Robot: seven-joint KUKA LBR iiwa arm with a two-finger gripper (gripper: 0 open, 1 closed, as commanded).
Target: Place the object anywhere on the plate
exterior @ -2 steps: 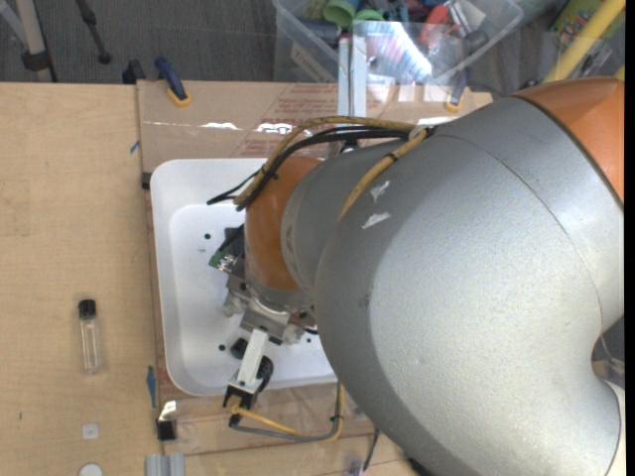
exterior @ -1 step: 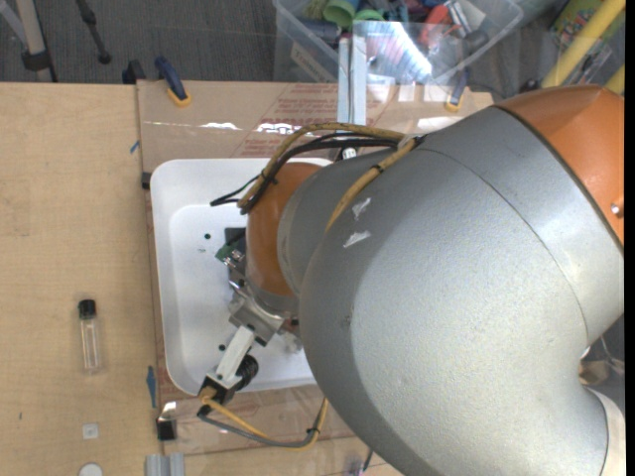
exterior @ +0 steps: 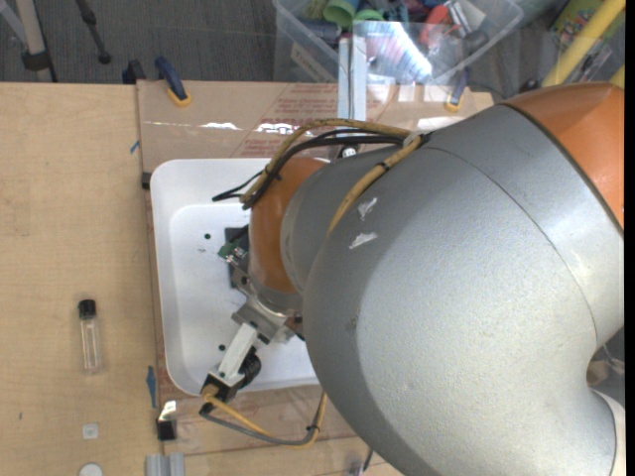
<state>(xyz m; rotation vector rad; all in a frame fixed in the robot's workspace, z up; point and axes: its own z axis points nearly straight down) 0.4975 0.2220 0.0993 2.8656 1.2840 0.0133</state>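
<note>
Nothing readable anywhere tbh. Faint reddish print on cardboard sheet under white bin, too blurred to make out. Yellow tube top right has some coloured marks, can't read those either. No numbers, no brand marks legible on arm.

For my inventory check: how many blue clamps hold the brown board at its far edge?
2: one blue clamp at the board's far left corner, another beside the clear tub. The arm may hide others.
</note>
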